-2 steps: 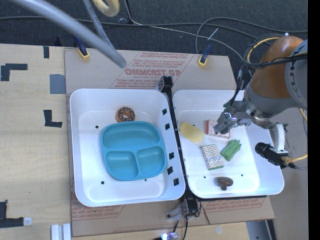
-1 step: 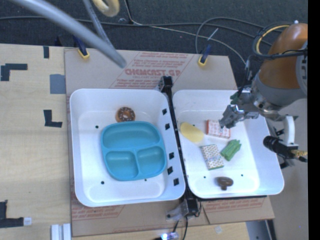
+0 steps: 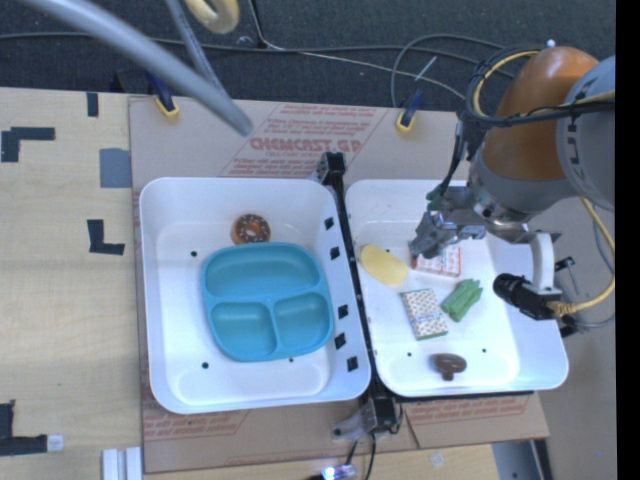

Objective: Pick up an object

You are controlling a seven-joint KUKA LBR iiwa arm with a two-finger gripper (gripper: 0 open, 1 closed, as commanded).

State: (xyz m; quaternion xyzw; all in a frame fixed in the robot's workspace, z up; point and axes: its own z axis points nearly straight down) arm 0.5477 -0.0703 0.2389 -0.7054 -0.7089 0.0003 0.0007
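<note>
The claw [image 3: 432,240] is hanging low over the right-hand bin [image 3: 530,368], reaching in from the right side under the orange-banded arm [image 3: 535,118]. Whether it is released or clenched cannot be told from this slanted view, and nothing can be seen gripped in it.

The task is asking for any one object, so the nearest ones are the sensible choices. A small red-and-white card [image 3: 443,261] is lying right beneath the claw, partly covered by it. A yellow lump [image 3: 383,263] is sitting just to the left of the claw, close to the divider [image 3: 345,268] between the bins. Below the claw a checked packet [image 3: 424,313] is lying flat, with a green piece [image 3: 461,299] touching or nearly touching its right edge. Further below, near the front wall, a small brown thing [image 3: 449,365] is resting alone.

To do this step well, the arm is best aiming at one thing only. The flat card looks hard to pinch, judging by how thin it is lying. The yellow lump looks rounder and is standing apart from its neighbours, so a straight descent centred over it seems the safer try.

The left bin [image 3: 160,228], well away from the claw, is holding a blue tray [image 3: 265,298] and a doughnut [image 3: 250,229].
</note>
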